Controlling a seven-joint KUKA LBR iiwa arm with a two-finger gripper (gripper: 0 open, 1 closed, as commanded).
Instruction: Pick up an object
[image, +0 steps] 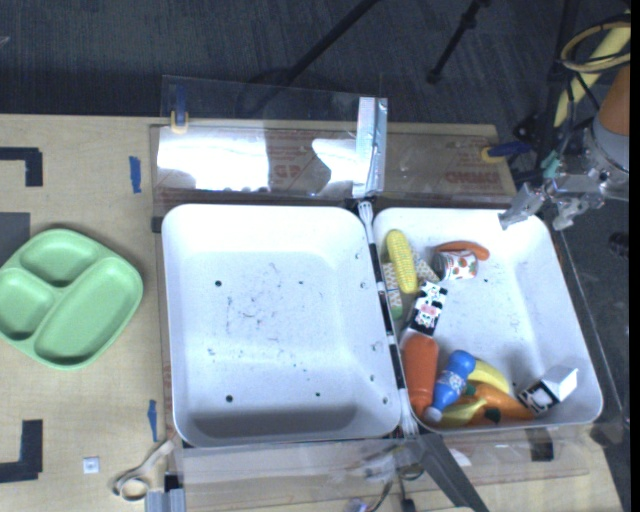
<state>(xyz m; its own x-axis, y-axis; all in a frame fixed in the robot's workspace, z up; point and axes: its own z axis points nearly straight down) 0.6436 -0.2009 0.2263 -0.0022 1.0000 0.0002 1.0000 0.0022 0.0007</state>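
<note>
Gripper: gripper (537, 203) hangs over the far right corner of the right bin (520, 300). I cannot tell how it is set. It holds nothing that I can see.
Toys: all the toys sit in the right bin, along its left wall and its near edge.
Corn: yellow corn (400, 259) lies by the left wall, near the far end. It looks light and hard, with bumps that help grip. Take it across the middle.
Cow box: small black and white box (429, 305) sits just past the corn, toward the near side. Flat sides, easy to pinch.
Carrot: orange carrot (420, 365) lies by the left wall, near the near edge. Smooth and round, so it may slip. Grab the thick part.
Pile: blue bottle (452, 378) and banana (490, 377) touch each other at the near edge. Crowded, so harder to pick.
Left bin: left bin (270, 320) sits beside the right one.
</note>
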